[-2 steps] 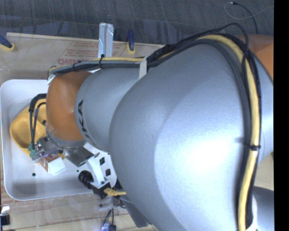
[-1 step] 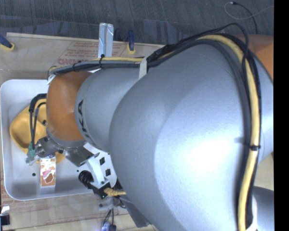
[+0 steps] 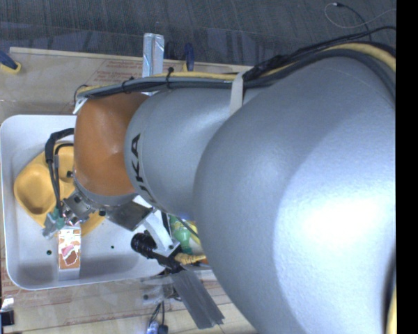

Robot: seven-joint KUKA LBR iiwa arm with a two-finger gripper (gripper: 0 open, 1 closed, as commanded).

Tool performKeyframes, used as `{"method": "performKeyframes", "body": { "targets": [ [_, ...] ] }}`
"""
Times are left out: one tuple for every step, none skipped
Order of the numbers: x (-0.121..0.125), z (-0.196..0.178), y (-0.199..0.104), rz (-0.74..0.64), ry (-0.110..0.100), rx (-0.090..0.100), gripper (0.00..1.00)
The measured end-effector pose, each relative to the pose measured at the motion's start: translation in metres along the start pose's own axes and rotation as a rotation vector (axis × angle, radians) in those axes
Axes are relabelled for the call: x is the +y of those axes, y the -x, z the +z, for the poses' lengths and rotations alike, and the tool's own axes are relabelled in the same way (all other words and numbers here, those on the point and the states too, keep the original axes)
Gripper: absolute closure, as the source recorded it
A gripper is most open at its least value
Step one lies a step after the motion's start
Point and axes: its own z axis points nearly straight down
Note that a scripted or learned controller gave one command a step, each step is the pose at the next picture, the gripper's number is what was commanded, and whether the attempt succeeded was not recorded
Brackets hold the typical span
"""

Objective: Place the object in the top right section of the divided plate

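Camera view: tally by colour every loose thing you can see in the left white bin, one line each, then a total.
Yellow: 1, the divided plate, partly hidden by the arm.
White with red print: 1, a small card-like packet at the gripper.
Total: 2 visible in the left white bin. The green and yellow bits under the arm are too hidden to count.

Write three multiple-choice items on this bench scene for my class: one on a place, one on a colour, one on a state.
1. Where does the yellow divided plate lie?
A. in the white bin
B. on the carpet
C. on the arm

2. What colour is the band above the wrist of the grey robot arm?
A. blue
B. orange
C. green

3. The small red-and-white packet is
A. beside the plate's edge
B. outside the bin
C. on the carpet

Key: 1 A, the bin's walls surround the plate; 2 B, the band is orange; 3 A, it lies at the plate's rim.
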Motion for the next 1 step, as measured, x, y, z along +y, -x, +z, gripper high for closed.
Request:
{"method": "performKeyframes", "body": {
  "targets": [
    [0.0010,-0.0096,-0.0006,-0.005,0.000,0.000,1.00]
  ]
}}
